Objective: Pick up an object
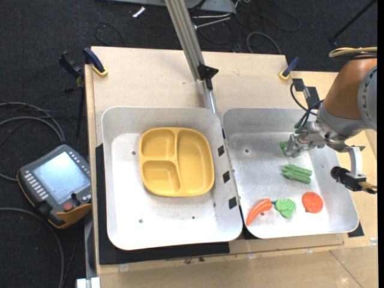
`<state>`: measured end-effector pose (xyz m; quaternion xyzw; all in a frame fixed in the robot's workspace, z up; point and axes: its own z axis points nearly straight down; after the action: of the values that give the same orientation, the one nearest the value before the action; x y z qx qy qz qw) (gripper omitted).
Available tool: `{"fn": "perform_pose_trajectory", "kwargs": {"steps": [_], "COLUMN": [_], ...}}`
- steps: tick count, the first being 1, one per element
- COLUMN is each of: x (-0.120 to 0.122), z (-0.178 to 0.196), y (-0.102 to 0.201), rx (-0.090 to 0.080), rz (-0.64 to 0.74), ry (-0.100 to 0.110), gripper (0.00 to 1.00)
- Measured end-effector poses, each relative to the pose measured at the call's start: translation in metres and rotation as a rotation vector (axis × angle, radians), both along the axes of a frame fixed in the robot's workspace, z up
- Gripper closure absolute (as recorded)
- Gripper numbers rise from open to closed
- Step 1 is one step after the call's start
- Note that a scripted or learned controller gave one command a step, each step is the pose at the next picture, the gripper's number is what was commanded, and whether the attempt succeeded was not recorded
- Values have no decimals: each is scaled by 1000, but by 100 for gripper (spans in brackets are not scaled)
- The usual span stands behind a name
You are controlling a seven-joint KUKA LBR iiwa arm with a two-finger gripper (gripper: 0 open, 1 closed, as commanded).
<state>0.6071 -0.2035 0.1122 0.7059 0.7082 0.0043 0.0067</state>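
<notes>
Gripper (pixel 292 148) of the grey arm with its orange band (pixel 353 95) hangs low in the right-hand shallow white bin (pixel 255 146), near the bin's far right part; whether it is spread or closed cannot be told at this slant, and nothing is seen caught in it. Just below it lies a green bean-pod toy (pixel 297 172), long axis running roughly left to right, tilted slightly down toward the right, apart from the metal tip above. Nearer the front rim sit a round red tomato toy (pixel 312 202), a small green leafy toy (pixel 285 207) and an orange carrot toy (pixel 258 209), the carrot pointing down-left with its thick end beside the leafy piece. In the left-hand white bin (pixel 120 179) rests a yellow three-compartment plastic tray (pixel 177 161). Both bins stand on a pale wooden bench (pixel 150 77) with yellow-tipped clamps (pixel 96 63) at its far corners. A slanted metal pole (pixel 187 32) crosses from the top. On the dark carpet at left lies a grey-and-orange teach pendant (pixel 55 185) among black cables. Parts of the wrist hide the gripper's upper body.
</notes>
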Motion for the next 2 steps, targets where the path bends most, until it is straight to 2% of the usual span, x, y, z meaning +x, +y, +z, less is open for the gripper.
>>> {"fn": "perform_pose_trajectory", "kwargs": {"steps": [1,2], "x": [-1,3], "z": [63,106], "y": [-5,-8], "rx": [0,1], "rz": [-1,-1], "ry": [8,8], "gripper": [100,100]}}
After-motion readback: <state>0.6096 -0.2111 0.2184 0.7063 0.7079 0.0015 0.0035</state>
